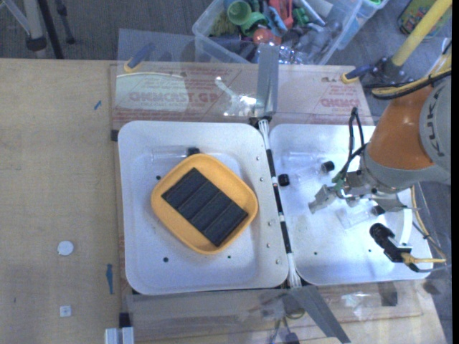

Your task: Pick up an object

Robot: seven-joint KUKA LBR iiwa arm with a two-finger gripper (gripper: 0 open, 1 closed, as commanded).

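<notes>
Gripper (324,198), its opening impossible to judge, hangs over the right bin (315,264); yellow tray (204,203) lies well apart in the left bin (143,264).

Clear plastic tub (215,31) of mixed colourful toys sitting behind bench, w/ cardboard sheet (179,92) lying under bins' far edge. Small white disc (65,248) resting on wood bench (50,156), left.
</notes>
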